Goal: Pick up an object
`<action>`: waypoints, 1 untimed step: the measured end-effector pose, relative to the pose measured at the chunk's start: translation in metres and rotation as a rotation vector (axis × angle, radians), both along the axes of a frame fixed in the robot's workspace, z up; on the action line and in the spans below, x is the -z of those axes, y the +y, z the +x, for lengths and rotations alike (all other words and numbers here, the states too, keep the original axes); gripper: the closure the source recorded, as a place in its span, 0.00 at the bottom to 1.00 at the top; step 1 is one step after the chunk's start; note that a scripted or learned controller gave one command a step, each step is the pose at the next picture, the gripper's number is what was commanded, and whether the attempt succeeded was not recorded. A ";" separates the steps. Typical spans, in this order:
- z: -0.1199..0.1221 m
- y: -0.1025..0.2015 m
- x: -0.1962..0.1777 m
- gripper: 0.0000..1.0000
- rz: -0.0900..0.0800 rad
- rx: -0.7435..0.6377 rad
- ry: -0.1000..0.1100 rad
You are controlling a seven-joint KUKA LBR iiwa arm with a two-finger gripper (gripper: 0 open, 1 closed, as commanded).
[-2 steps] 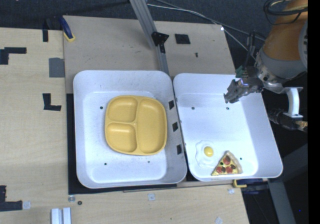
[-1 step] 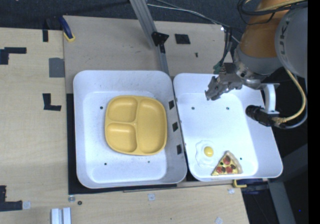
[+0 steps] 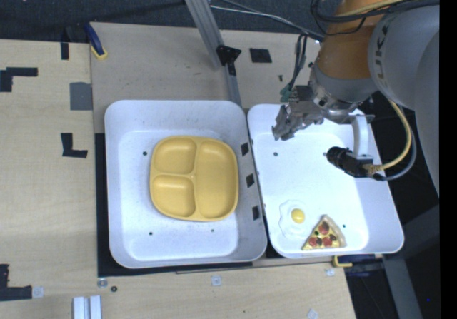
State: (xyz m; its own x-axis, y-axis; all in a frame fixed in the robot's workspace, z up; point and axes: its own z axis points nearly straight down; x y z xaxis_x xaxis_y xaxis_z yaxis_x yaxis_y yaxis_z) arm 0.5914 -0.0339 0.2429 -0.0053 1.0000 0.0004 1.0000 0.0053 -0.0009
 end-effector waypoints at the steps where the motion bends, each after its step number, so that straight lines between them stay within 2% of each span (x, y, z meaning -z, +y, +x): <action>1: -0.009 0.051 0.010 1.00 0.000 0.000 0.002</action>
